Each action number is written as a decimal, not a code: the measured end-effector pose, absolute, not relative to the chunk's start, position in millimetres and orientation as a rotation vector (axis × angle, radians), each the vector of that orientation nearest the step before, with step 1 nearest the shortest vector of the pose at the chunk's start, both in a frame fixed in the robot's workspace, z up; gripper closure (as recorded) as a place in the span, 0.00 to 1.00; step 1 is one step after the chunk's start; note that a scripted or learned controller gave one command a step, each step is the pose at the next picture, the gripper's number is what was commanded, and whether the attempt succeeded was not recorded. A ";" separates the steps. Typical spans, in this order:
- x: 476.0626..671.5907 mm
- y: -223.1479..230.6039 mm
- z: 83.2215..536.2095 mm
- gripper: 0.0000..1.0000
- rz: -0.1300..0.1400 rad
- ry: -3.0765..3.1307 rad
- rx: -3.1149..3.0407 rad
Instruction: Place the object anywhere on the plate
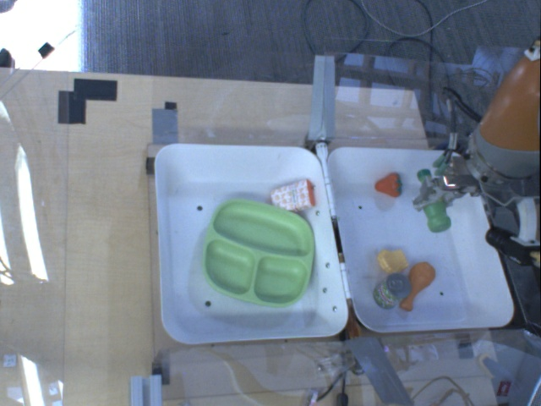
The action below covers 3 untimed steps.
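A green three-compartment plate (259, 252) lies in the left bin (182, 227). A small white and red carton (293, 195) rests at the plate's upper right rim. My gripper (440, 189) is over the upper right part of the right bin (490, 307), reaching in from the right. A green object (437, 218) sits right at the gripper's tip, on its near side; whether it is gripped or just lying under it is unclear. A red-orange piece (388, 184) lies a little to the gripper's left.
In the right bin's lower half lie a yellow piece (391, 260), an orange drumstick-shaped toy (417, 282) and a round grey-green item (389, 293), close together. A raised divider (335, 227) separates the two bins. Cables run behind the bins.
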<state>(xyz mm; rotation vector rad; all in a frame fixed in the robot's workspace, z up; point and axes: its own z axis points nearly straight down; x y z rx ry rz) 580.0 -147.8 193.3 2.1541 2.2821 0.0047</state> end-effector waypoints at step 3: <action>569.2 41.5 182.7 1.00 0.003 2.743 1.529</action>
